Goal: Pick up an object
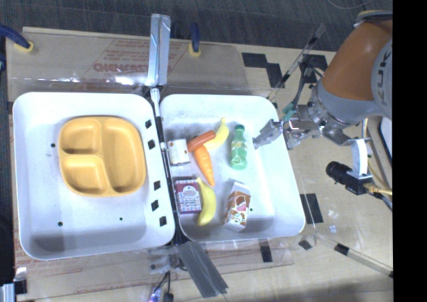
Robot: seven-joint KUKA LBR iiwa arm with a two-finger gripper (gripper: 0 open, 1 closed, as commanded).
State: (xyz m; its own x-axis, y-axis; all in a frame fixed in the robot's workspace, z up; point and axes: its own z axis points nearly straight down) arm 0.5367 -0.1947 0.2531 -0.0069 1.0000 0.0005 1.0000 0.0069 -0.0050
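The right bin (pixel 283 181) is sitting on the table (pixel 333 227) with the claw (pixel 265 135) hovering over its right rim, holding nothing; can't tell how wide it's gaping. The green bottle (pixel 238 147) is lying just left of it, long axis running up-down, cap pointing away from the camera.

Yellow tray (pixel 102 155), green bottle (pixel 238 147), orange carrot (pixel 205 164), white bins (pixel 33 227).

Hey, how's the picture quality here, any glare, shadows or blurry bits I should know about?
Camera view: even overhead light; soft shadows along the near inner wall of the left bin; glare on the clear plastic sheet behind the bins washes out its red print; the pincer looks slightly soft; the green bottle and carrot read clearly.
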